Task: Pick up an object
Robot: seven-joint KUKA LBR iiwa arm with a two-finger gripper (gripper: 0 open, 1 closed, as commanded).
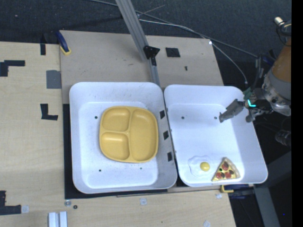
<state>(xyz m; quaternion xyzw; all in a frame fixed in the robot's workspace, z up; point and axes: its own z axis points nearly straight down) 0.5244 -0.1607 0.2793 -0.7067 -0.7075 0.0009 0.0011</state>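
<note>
A toy fried egg [200, 165] and a toy pizza slice [226, 170] lie side by side at the front of the right bin [189, 96]. A yellow divided plate [129, 134] rests in the middle of the left bin [85, 126]. My gripper [235, 117] hovers over the right bin's far right side, near its rim. It is open, its two dark fingers [230, 111] spread apart with nothing between them. The egg and pizza are well in front of it.
A grey metal bar [135, 22] slants down from the top to the gap between the bins. Cables [222, 51] run across the dark floor behind the bench. The arm's orange band [284, 65] sits at the right edge.
</note>
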